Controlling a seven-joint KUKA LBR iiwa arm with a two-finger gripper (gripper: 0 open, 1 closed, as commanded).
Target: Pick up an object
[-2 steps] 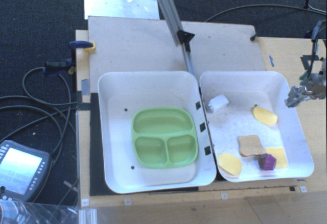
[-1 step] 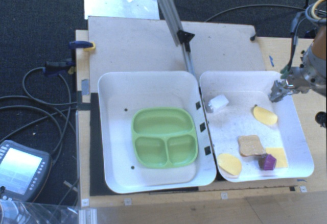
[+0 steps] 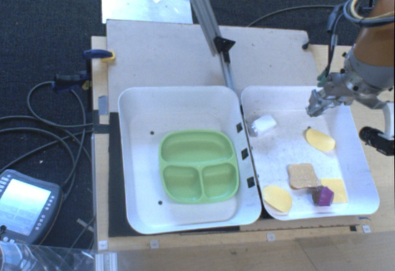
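Jaws (image 3: pixel 316 107) over the far side of the right bin (image 3: pixel 365 168) — nothing lifted yet.

Whether the jaws are released or clenched I cannot tell, and no object shows between them, so the pick looks unstarted. Nearest them, just toward the camera, lies a yellow oval piece (image 3: pixel 320 139); a small white block (image 3: pixel 263 124) sits off to their left by the divider. Farther toward the camera are a tan toast slice (image 3: pixel 302 175), a purple block (image 3: pixel 322 195) touching a flat yellow square (image 3: pixel 337 188), and a second yellow oval (image 3: pixel 277 198). Well to the left, the other bin (image 3: pixel 139 140) on the counter carries a green divided tray (image 3: pixel 199 166). All that is left — choosing a target, descending, closing, lifting.
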